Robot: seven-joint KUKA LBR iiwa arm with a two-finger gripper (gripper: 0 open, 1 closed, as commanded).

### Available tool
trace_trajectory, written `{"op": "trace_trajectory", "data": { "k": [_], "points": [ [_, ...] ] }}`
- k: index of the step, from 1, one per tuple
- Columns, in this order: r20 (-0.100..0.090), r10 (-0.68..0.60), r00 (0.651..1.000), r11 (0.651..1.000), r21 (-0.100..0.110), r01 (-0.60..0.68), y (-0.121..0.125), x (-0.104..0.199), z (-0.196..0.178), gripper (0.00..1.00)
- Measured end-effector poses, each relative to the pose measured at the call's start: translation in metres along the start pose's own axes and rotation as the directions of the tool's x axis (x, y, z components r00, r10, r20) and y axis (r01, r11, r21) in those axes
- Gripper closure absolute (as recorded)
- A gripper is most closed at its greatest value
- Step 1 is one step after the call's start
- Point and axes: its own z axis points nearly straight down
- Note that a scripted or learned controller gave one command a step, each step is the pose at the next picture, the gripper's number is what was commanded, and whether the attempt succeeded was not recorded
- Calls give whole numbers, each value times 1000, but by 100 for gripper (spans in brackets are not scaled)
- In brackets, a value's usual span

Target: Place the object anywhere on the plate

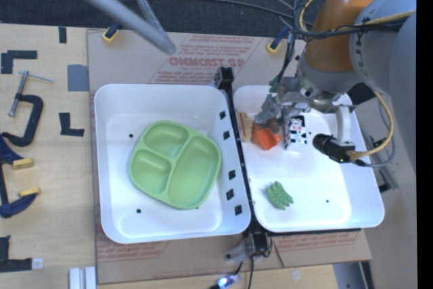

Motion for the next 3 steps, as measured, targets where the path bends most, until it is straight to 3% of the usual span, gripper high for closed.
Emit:
{"op": "trace_trajectory", "data": {
  "k": [2,3],
  "points": [
    [-1,0,1000,1000,-1,0,22,98,-10,100],
    [-1,-1,1000,1000,-2,1,44,148,-18,100]
  ]
}}
